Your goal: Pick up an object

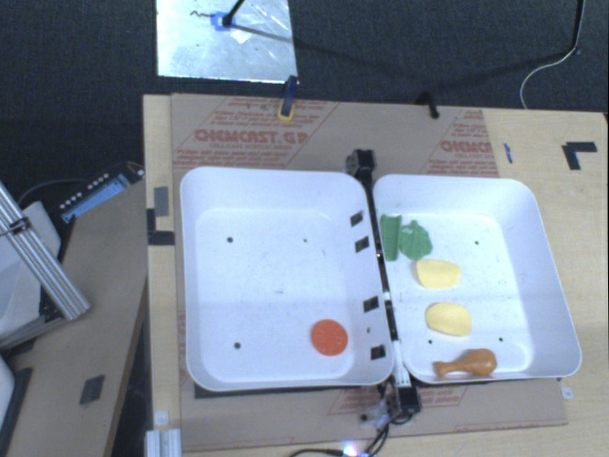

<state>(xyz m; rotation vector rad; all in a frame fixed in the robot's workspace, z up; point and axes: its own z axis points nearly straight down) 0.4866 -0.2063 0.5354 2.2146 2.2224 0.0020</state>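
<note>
Looking down on the worktop [533,131], we find two white bins side by side: the left bin [266,184] and the right bin [533,255]. We cannot place the arm or its jaws anywhere over the bins, so we cannot tell how far open the jaws are or whether they have hold of anything.

The left bin carries one orange disc [329,337], lying flat near its front edge, toward the front right corner. The right bin carries the rest, all ranged along its left side close to the shared wall: a green leafy piece [403,239] toward the back, a yellow piece [438,274] just in front of it, a second yellow piece [448,319] nearer the front, and a brown drumstick-shaped toy [465,363] at the front edge.

Since the arm reaches in from the right, we judge the right bin's things the nearer, and the drumstick toy the likely pick. Its long axis runs nearly along the front edge, thick end toward the right, thin end toward the shared wall. We judge a grasp across that axis the most sensible. It lies apart from the yellow piece behind it.
</note>
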